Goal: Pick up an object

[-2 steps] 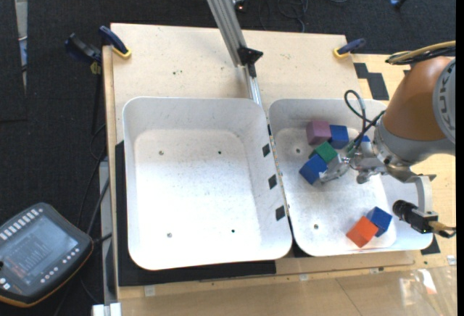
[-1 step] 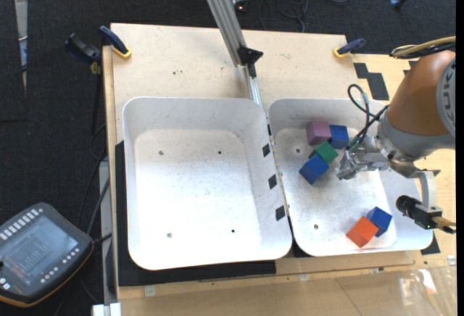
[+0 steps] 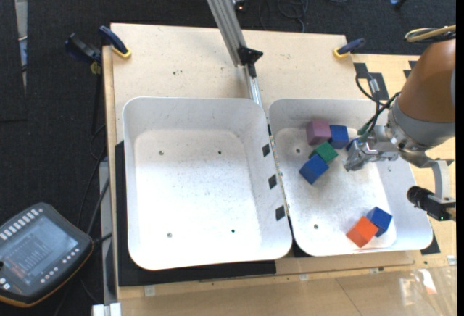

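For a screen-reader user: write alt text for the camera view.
A grey robot arm reaches from the right, its end effector low over the right bin beside a cluster of purple, green and two blue blocks. An orange block and another blue block sit near that bin's front corner.

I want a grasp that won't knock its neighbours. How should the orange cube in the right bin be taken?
The small orange cube touches a blue cube on its upper-right side. Probably best to come straight down with the pincer, closing on the two free faces running lower-right to upper-left, clear of the blue one and the white bin's rim.
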